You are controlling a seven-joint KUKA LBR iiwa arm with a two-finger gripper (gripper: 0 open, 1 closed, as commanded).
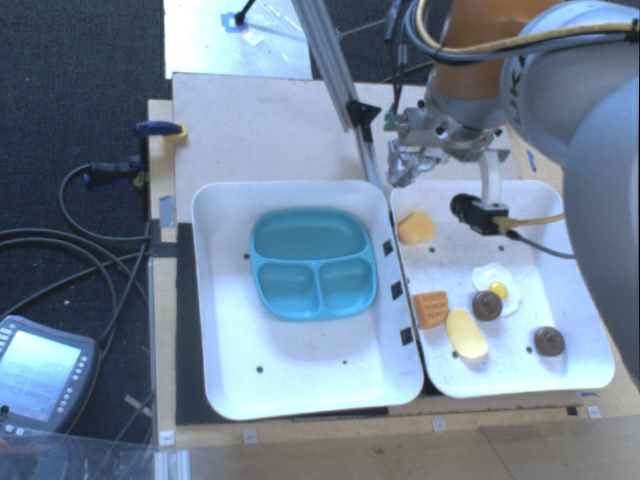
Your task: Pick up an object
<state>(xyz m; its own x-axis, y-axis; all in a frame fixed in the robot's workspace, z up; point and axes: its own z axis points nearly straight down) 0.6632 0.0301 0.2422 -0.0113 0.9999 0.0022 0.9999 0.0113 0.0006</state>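
Since the gripper [408, 168] hovers just behind the yellow block [417, 229] in the right bin [585, 363], grip state impossible to tell, it should descend straight, centred over the block.

Two bins sit side by side on the counter [250, 128]. The left bin [215, 318] holds a divided tray [312, 263]. The right bin [580, 358] holds small food pieces — a wedge [417, 229] at the back, a waffle [431, 309] and potato [466, 334] in front, a fried egg [502, 290] rightward.
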